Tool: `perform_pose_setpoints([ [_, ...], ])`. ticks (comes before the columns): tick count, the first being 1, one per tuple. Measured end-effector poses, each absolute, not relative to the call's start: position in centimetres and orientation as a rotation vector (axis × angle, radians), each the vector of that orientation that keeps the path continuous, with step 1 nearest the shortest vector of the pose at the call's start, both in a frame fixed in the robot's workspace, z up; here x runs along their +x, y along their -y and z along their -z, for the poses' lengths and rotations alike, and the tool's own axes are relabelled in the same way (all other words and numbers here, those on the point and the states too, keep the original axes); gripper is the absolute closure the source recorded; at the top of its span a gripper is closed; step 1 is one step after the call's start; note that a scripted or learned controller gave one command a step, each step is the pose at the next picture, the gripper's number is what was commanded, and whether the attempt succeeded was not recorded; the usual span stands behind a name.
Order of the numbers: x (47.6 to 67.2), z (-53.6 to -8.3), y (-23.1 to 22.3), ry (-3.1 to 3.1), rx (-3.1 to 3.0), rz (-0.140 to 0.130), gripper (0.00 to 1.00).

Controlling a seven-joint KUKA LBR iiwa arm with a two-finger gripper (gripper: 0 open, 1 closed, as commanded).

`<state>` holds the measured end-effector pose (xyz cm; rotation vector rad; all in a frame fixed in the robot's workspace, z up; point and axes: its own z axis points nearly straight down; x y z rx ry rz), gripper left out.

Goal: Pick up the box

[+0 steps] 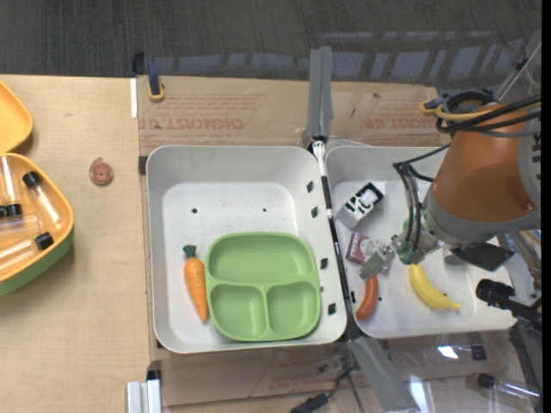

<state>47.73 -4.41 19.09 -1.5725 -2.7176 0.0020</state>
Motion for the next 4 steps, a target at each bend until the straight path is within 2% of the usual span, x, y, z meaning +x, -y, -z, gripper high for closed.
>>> perform_pose_setpoints([
  [1, 49.1, -19.0, 2.4, 2.53, -1.861, -0.003, 0.0],
  [2, 51.5, -19.0, 6.7, 2.423, -1.998, -0.005, 0.0],
  [3, 52.4, -11.7, 9.8, 2.617, -1.734, -0.002, 0.0],
  [4, 48.1, -9.1, 10.7, 2.276, -2.162, -0.003, 0.0],
])
